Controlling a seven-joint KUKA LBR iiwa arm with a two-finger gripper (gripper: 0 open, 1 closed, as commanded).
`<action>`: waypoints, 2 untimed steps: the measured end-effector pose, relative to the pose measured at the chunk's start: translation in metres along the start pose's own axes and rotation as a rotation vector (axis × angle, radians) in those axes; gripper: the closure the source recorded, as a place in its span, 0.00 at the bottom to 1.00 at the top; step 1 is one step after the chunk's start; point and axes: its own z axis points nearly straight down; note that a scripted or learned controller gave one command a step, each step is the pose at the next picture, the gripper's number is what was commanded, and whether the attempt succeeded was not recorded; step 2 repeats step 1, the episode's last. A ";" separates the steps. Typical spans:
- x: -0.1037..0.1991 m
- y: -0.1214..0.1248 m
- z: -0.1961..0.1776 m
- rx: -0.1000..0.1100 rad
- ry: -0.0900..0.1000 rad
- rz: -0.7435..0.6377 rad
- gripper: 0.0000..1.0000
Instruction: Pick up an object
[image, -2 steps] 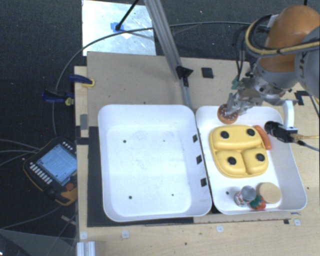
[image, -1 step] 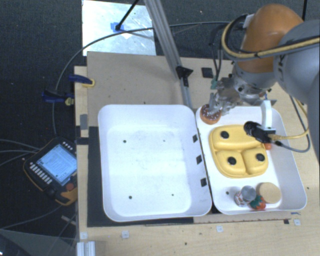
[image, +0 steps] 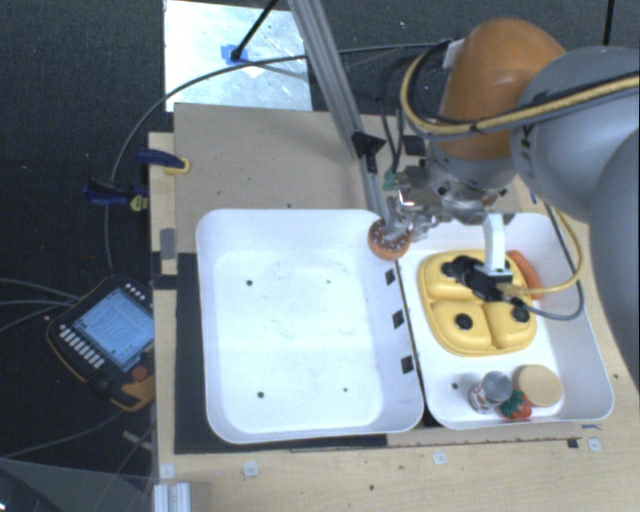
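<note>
Pincer (image: 400, 220) hovers over the far corner of the right shallow white bin (image: 572, 398), can't tell how open it is tbh. Small brown round disc (image: 387, 242) sits right under it, slightly left, against the dividing rim.

Placed high above the bench (image: 260, 150), looking down at a slant on both white bins (image: 290, 330), fairly near, with the arm (image: 590, 120) at the right.

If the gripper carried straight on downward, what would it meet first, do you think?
Probably the small brown round object at the right bin's top-left corner in the view; depth is unclear.
</note>
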 end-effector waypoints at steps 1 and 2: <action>0.048 -0.010 0.025 0.001 0.000 0.001 1.00; 0.048 -0.010 0.025 0.001 0.000 0.001 1.00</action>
